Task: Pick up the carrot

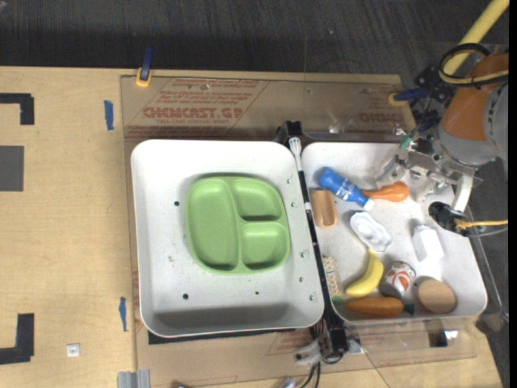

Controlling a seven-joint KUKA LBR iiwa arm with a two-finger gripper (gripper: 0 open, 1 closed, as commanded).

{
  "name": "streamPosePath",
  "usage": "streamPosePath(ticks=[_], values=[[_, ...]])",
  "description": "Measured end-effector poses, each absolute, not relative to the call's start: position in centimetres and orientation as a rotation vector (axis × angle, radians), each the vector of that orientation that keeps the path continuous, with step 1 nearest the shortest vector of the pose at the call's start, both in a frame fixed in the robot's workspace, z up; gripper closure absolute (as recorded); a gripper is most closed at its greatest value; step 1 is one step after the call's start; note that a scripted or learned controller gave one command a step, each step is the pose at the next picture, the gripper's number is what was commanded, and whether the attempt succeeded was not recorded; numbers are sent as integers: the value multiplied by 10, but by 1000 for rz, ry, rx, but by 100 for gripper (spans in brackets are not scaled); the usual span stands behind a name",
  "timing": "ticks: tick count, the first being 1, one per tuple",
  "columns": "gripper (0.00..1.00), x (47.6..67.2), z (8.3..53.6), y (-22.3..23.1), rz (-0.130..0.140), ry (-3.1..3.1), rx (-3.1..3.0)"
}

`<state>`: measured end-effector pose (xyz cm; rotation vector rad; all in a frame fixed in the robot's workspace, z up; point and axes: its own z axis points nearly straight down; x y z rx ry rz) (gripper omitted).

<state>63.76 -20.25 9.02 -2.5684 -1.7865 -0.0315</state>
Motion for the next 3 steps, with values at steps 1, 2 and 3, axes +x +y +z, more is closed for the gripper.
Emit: streamPosePath(ticks=[1, 2, 3], values=[[0, 624, 91, -202, -37, -1642, -2659], [0, 599, 90, -200, -28, -1612, -2682], [0, 553, 88, -165, -4, -1542, -2736]])
